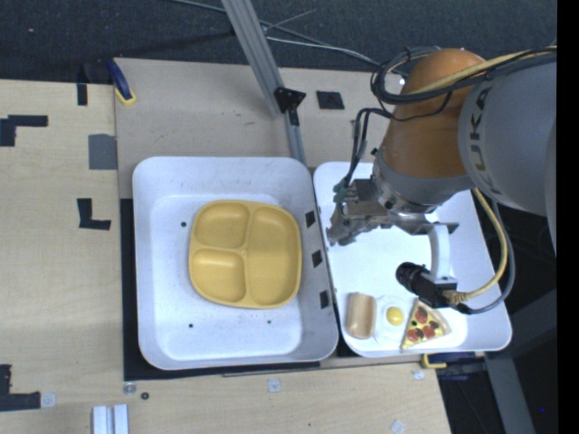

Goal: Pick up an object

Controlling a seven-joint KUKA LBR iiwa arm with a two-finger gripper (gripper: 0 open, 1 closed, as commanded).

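Note:
A yellow divided plate [244, 252] lies in the left bin [163, 242]. In the right bin [380, 260], along its near edge, lie a tan bread-like piece [360, 315], a small fried egg toy [394, 316] and a pizza slice toy [424, 324]. My gripper [348, 224] hangs over the left part of the right bin, above and behind those toys, with nothing seen between its fingers. The wrist and the orange band [434, 125] hide most of the bin's far half.
A grey metal pole [262, 61] slants in from the top to the gap between the bins. Black clips [317, 233] sit on the divider between the bins. Cables loop around the arm on the right.

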